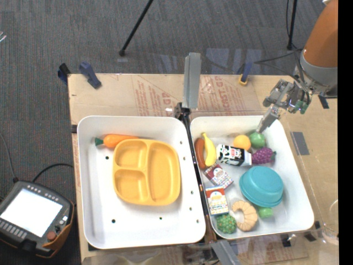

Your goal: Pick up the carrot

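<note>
The carrot is orange with a green stem end and lies in the left bin near its far left corner. It touches the upper left edge of the yellow divided plate. My gripper hangs over the far edge of the right bin, tilted down and to the left, just above a green round fruit. It is far to the right of the carrot, and nothing shows in its grasp.
The right bin holds a banana, a small milk carton, an orange, purple grapes, a teal bowl, small boxes, broccoli and a pretzel-shaped toy. A grey post stands behind the bins' divider.
</note>
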